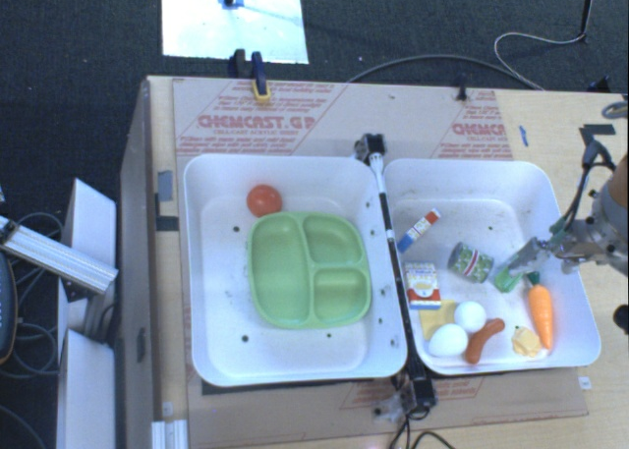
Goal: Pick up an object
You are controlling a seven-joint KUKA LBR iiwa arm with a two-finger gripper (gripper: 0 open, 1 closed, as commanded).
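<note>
On the tabletop (pixel 295 108), covered by a sheet printed with red lettering, two shallow white bins sit side by side. The left bin (pixel 221 241), smooth plastic with rounded corners, holds a glossy pale green tray (pixel 310 270) with three compartments; a small round red-orange ball (pixel 263 199) lies just beyond the tray's far left corner. Bare floor shows along this bin's left and near sides.

The right bin (pixel 491 187) is crowded in its near half and open in its far half. Near the dividing rim lie a slim red, white and blue tube (pixel 419 230) and a small printed carton (pixel 423 285), with a flat yellow slice (pixel 437 315) just nearer. Two smooth white eggs (pixel 459 329) sit beside a reddish sausage (pixel 484 340). A small green jar (pixel 471 262) lies on its side mid-bin. An orange carrot (pixel 542 311) and a yellow lump (pixel 528 341) rest close to the right wall.

The gripper (pixel 519 270) reaches in from the right, low over the bin between jar and carrot; something green shows at its tip, but whether the jaws are wide or narrow cannot be told.
</note>
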